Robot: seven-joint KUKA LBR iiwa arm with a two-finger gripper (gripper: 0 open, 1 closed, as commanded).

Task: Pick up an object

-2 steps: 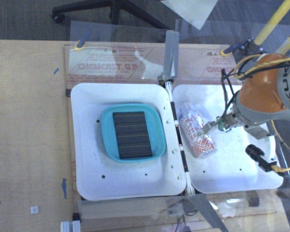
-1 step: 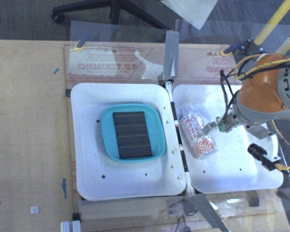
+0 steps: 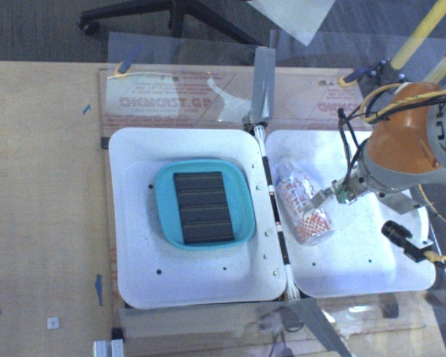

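A crumpled clear plastic bottle with a red and white label lies in the right bin, close to the divider between the bins. My gripper hangs low over the right bin, its tip at the bottle's right side; I cannot tell whether it touches the bottle. The grey arm with its orange band reaches in from the right. In the left bin lies a teal square dish with a dark grey ribbed block on it.
A black cable plug dangles over the right bin's right side. A clear sheet and a grey bar stand behind the bins. Bare wooden bench extends to the left.
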